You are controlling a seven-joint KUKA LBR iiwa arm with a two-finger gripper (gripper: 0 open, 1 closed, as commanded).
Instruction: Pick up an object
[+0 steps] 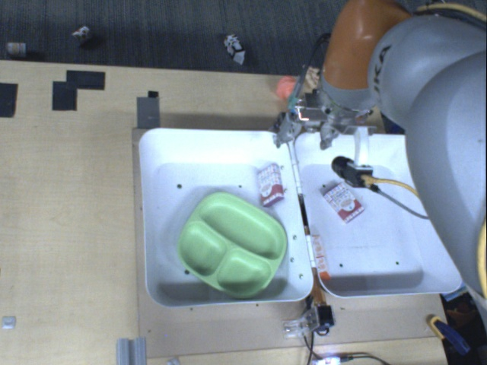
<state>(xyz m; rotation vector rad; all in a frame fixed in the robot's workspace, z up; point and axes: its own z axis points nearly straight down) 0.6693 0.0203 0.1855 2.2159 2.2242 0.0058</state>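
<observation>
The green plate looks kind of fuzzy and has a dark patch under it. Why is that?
In the camera view, the whole picture is a bit soft, so the green plate has blurry edges; the dark patch is its shadow on the left bin's floor; the big grey arm at the right looks smeary, being closest to the camera.

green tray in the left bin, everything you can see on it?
The green tray is a rounded, pale green divided plate, plastic by its look, with three compartments. It lies tilted in the left bin, toward the near edge, its lower rim near the bin's front wall. A small red-and-white packet lies just beyond it.
</observation>
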